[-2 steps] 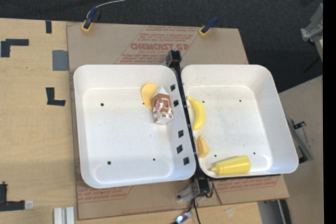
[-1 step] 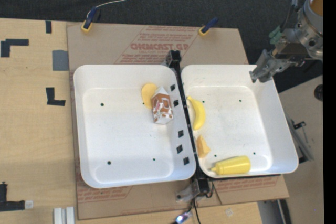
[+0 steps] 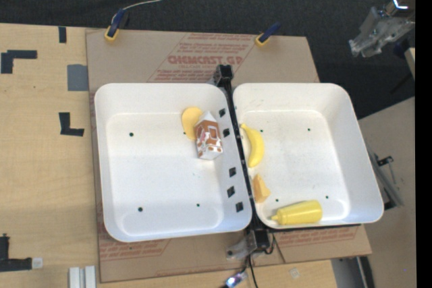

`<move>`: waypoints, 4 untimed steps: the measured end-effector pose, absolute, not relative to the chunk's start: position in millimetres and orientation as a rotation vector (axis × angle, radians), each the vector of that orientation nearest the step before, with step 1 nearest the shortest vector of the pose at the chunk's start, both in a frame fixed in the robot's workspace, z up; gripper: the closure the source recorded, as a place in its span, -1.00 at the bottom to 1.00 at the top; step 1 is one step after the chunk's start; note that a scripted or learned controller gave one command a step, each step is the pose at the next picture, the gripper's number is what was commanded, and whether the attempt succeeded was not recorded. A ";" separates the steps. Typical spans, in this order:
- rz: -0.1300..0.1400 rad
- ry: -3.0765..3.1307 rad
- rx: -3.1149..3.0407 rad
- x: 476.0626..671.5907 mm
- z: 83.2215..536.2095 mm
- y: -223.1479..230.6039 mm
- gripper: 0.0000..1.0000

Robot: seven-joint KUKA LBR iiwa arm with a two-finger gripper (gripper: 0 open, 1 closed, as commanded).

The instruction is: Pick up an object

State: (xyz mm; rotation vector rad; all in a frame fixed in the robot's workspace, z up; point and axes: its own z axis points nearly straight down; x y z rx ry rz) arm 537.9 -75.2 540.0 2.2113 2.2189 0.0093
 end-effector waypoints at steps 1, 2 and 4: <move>-0.003 2.218 2.222 623.9 532.6 -112.6 1.00; -0.018 2.235 2.228 602.5 300.6 -52.8 1.00; 0.023 2.218 2.209 662.0 544.7 139.1 1.00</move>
